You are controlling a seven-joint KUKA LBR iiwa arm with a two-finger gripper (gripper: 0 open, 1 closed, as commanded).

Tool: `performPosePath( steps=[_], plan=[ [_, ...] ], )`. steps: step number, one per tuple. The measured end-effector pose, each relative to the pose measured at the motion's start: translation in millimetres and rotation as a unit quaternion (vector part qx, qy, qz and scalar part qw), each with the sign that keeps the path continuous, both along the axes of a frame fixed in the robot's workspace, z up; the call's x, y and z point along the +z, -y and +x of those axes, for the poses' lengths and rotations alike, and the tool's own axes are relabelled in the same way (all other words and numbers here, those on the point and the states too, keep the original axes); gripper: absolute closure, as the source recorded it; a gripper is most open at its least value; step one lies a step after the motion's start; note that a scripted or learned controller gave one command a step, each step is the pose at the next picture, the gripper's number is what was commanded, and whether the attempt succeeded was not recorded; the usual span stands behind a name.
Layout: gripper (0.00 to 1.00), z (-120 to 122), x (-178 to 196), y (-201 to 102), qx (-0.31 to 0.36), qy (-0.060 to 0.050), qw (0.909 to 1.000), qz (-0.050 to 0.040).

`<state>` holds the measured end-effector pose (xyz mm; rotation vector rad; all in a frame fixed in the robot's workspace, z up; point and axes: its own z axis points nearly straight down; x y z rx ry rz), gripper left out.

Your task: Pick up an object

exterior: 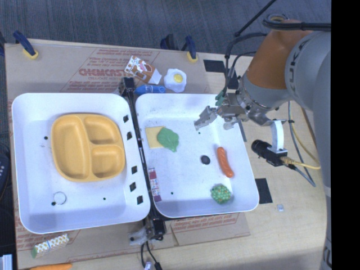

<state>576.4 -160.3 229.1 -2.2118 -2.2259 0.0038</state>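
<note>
My gripper (216, 120) hangs over the upper right part of the right bin (185, 207), reaching in from the right with the orange band above my wrist; whether my fingers are spread or pressed together I cannot tell at this slant, and I see nothing between them; below and left of the gripper, a green leafy piece (169, 139) lies on the bin floor, overlapping the right edge of a yellow square slice (153, 136); the two are touching; lower right, an orange sausage (225, 161) lies lengthwise, tilted a little, apart from my gripper; just beside its left end sits a small dark round thing (205, 160), not touching it; nearer the front right corner rests a green knobbly ball (221, 193), well apart from the leafy piece; the left bin (34, 218) bears a yellow divided plate (87, 146), three compartments, flat on the floor toward the middle; a small clear ring (59, 197) lies near that bin's front left; both bins sit side by side on brown cardboard (95, 72) with red print; behind the bins, on the cardboard, a white and yellow egg-like piece (175, 79), a blue item (149, 89) just beside it, and a patterned packet (138, 67) to the left; blue clamps (26, 44) at the back edge
</note>
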Motion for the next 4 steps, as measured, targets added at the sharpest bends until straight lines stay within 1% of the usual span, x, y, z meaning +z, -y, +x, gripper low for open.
performPosePath(
  steps=[1, 2, 3, 4],
  plan=[
    [0.0, -20, -38, 47, 0.065, 0.0, 0.9979, 0.0002],
    [0.0, -42, -138, 48, 0.203, 0.0, 0.9793, 0.0012],
    [1.0, -41, -128, 56, 0.202, 0.005, 0.9794, -0.01],
    [1.0, -42, -98, 35, 0.205, 0.002, 0.9788, -0.0034]
  ],
)
